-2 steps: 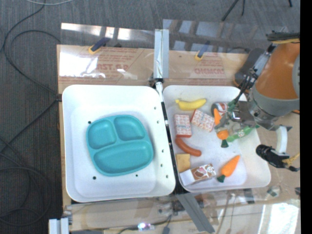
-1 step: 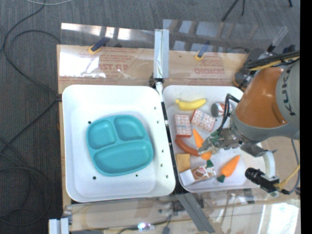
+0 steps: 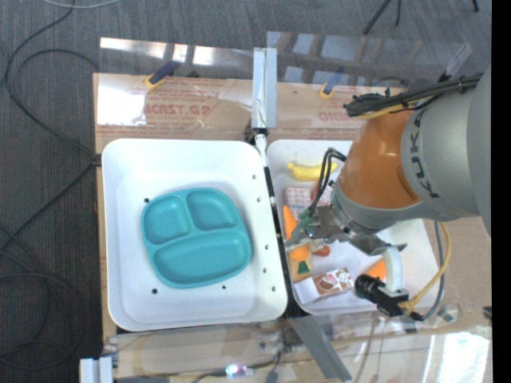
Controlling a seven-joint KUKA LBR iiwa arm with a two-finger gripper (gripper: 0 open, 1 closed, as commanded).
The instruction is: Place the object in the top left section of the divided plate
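The arm [image 3: 399, 166] reaches in from the right of the frame and hangs low over the right bin [image 3: 415, 234], its orange band and grey body covering much of that bin. The gripper [image 3: 307, 226] sits at the bin's left side, buried among the clutter; whether it is open or closed, I cannot tell from this angle. Around it lie a yellow banana [image 3: 303, 170] toward the top, orange pieces [image 3: 289, 222] just left of the tool, and a small printed packet [image 3: 331, 282] toward the bottom. Over in the left bin [image 3: 120, 166], at centre frame, the teal divided plate [image 3: 196, 235] lies flat, its top left section [image 3: 166, 220] bare, well apart from the gripper.
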